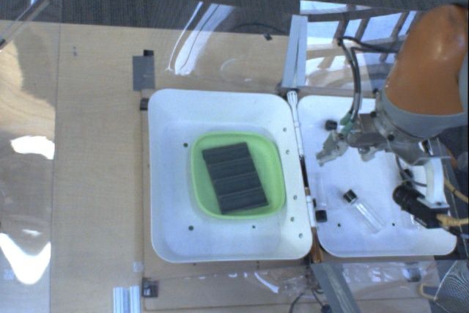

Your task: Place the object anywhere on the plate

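Jaws first: whether they stand open or closed cannot be told, because the gripper (327,141) is seen from above as a small grey tangle of metal and cable, and nothing can be made out between them.

From the one camera above the bench (88,157), the gripper hangs over the upper left part of the right bin (330,234), close to the wall that divides it from the left bin (165,121). The arm (432,62) reaches in behind it from the right, its orange band bulking over that bin's far corner.

A dark ridged block (234,177) lies flat inside the green plate (199,157), slightly askew and well within the rim. The plate sits in the middle of the left bin. If this block is the task's object, it is already where it belongs, which would explain why the gripper is apart from it in the other bin.

A small clear vial (364,210) with a black cap lies on the floor of the right bin, below and to the right of the gripper and not touching it. If the vial is the object instead, it has not yet been picked up. Being slim and round, it would probably roll under a careless pinch.
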